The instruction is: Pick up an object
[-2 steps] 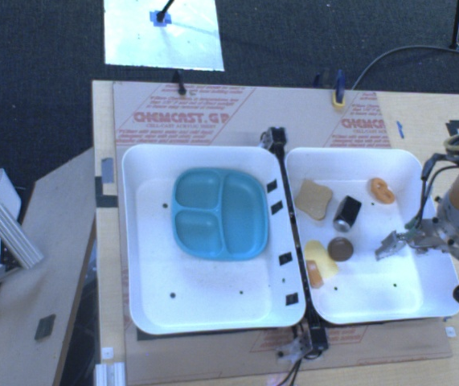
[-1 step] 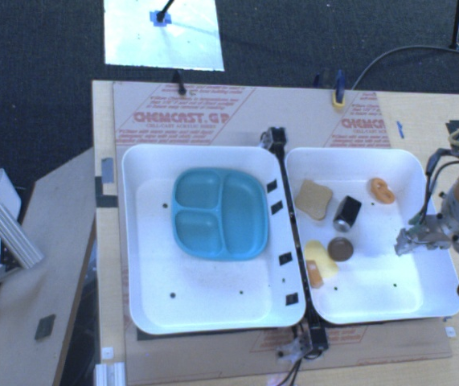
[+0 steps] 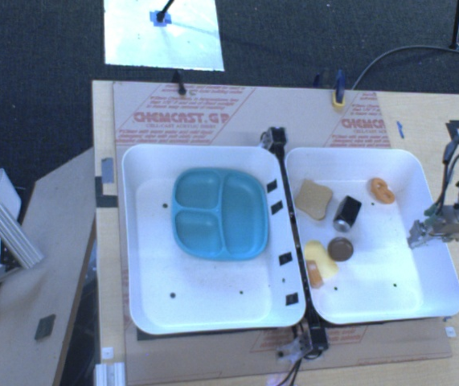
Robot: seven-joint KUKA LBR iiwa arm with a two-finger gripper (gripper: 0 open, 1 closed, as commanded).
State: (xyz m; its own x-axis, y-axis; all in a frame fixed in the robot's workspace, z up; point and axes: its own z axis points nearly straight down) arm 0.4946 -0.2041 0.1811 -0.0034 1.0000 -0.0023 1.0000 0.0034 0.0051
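Observation:
The right bin (image 3: 422,296) holds several small objects. A tan toast-shaped piece (image 3: 314,199) lies at its upper left, with a black can (image 3: 346,212) on its side next to it. An orange ring-shaped piece (image 3: 383,190) sits toward the back. A brown disc (image 3: 341,249) lies near the middle, and a yellow piece (image 3: 320,257) with a small orange piece (image 3: 314,274) lies by the divider. My gripper (image 3: 418,235) hangs over the bin's right rim, well right of the can and disc, with nothing visible in it.
The left bin (image 3: 153,296) holds a blue divided plate (image 3: 219,213). A black clip strip (image 3: 287,232) runs between the two bins. Cables (image 3: 406,52) trail across the back right of the bench, and a metal rail (image 3: 4,223) stands at the far left.

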